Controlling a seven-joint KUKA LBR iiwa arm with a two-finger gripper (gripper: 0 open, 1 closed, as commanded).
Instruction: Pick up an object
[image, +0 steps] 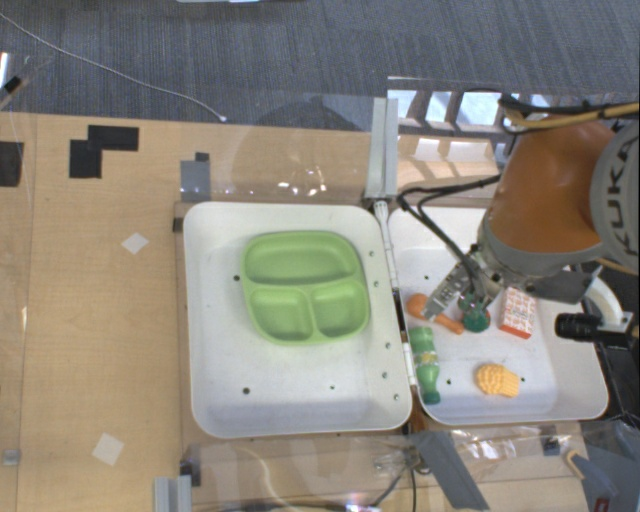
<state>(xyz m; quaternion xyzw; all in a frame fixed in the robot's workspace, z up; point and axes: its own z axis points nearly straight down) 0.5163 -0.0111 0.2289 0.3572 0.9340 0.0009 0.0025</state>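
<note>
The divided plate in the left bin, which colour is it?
Light green. The divided plate shows clearly in the camera view, lying in the white left bin.

Arm (560, 190) low, wrist angled leftward

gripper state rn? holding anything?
Gripper: cannot be told; low in the right bin, just above the orange toy.

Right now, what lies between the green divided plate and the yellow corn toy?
In the camera view, between the green divided plate and the yellow corn toy lie the bins' adjoining walls and a green bottle toy.
</note>
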